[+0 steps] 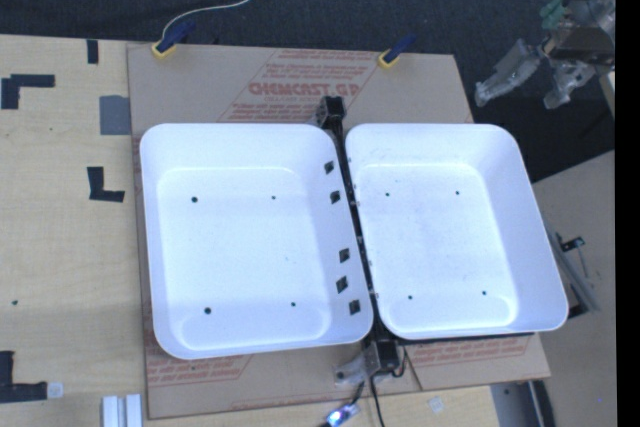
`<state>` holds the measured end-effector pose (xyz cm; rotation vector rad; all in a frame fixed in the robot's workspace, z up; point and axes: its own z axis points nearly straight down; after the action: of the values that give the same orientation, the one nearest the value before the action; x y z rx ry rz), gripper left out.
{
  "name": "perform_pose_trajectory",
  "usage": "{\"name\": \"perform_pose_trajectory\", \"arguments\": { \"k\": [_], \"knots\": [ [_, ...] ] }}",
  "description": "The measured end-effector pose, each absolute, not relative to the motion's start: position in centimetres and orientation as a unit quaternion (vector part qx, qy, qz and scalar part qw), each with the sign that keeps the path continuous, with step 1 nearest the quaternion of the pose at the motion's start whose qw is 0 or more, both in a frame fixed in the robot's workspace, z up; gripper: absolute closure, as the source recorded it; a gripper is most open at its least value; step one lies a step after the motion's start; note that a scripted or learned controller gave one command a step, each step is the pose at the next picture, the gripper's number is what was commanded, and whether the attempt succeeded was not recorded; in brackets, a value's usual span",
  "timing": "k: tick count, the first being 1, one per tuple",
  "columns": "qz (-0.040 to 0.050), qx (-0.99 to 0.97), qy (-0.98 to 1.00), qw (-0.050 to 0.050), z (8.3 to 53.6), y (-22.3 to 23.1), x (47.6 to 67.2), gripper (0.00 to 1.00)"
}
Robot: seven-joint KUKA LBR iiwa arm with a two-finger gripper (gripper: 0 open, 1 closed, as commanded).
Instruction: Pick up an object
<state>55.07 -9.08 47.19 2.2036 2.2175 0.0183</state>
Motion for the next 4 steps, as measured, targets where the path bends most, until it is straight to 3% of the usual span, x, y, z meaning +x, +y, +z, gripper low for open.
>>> {"name": "perform_pose_trajectory", "arguments": {
  "k": [1,2,3,4],
  "knots": [
    [-0.0009,0.707,0.708,0.001,47.2,-9.3,55.0,1.0],
    [-0.0042,0.708,0.706,-0.004,34.0,-12.6,56.7,1.0],
    [0.0036,0.705,0.709,0.006,45.4,-11.2,61.5,1.0],
    [-0.0045,0.706,0.708,-0.006,31.4,-8.0,61.7,1.0]
  ]
}}
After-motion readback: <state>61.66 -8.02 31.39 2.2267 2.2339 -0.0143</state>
